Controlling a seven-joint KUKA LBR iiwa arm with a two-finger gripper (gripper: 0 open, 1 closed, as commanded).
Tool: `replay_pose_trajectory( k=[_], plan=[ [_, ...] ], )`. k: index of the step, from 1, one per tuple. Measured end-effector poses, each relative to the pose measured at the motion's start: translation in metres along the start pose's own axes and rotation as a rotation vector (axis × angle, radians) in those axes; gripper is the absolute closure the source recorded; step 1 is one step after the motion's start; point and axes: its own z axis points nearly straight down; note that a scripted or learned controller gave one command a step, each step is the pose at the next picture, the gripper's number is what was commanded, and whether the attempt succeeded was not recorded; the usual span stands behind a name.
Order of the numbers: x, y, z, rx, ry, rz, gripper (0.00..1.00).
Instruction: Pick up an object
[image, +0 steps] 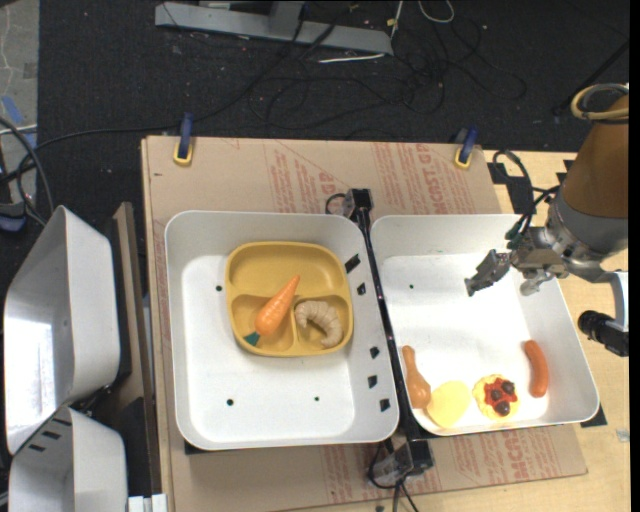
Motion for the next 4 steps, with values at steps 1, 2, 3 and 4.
replay_pose_trajectory(
  k=[1, 2, 3, 4],
  plan=[
    [0.000, 0.003, -0.006, -0.011, -0.002, -0.002, 0.00],
    [-0.002, 0.001, 0.038, -0.007, -0.002, 0.000, 0.00],
    [-0.005, 0.005, 0.082, -0.009, -0.002, 0.001, 0.00],
    [-0.005, 0.005, 0.130, -0.007, -0.001, 0.001, 0.00]
  ],
)
